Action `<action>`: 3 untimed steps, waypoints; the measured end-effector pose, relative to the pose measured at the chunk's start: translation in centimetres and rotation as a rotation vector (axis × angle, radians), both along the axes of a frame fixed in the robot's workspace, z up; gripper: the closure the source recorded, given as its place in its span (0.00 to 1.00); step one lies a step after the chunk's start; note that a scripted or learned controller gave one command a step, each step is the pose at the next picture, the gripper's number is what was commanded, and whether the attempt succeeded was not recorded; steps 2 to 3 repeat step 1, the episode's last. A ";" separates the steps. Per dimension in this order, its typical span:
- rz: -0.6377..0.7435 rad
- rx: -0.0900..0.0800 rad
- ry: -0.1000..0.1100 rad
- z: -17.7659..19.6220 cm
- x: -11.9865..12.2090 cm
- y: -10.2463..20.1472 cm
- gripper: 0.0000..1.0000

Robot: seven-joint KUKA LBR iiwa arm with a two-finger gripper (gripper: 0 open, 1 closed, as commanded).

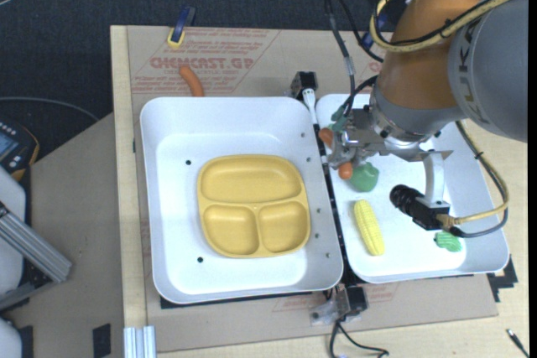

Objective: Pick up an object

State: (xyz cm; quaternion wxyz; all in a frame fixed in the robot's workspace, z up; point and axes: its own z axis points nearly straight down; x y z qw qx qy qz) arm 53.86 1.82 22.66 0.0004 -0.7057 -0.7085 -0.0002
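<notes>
The pincer [348, 148] hangs low over the right bin [403, 260], close to the wall where that bin meets the left bin [168, 147]. The big grey and orange arm [424, 54] covers much of it from above. I cannot tell if the pincer is open or shut, and I see nothing held in it.

Two small toys sit right by the pincer, on the side nearer the camera. One is a little orange toy [345, 171]. It sits almost under the pincer. The other is a round green toy [366, 177]. It touches the orange one, or is very close to it, on the side away from the left bin. I think one of these two is the thing to pick up, as they are the nearest.

A yellow corn [369, 227] lies past the green toy, farther from the pincer. Its long side points nearly straight away from the pincer, tipped just a bit.

To grab a toy, the pincer needs only a tiny move toward the camera and then down. The two toys are so close together that it might bump one while going for the other.
</notes>
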 end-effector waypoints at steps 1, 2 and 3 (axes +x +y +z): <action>-0.004 -0.001 0.003 -1.2 -0.8 0.0 1.00; -0.004 -0.001 0.003 -1.2 -0.8 0.0 1.00; -0.004 -0.001 0.003 -1.2 -0.8 0.0 1.00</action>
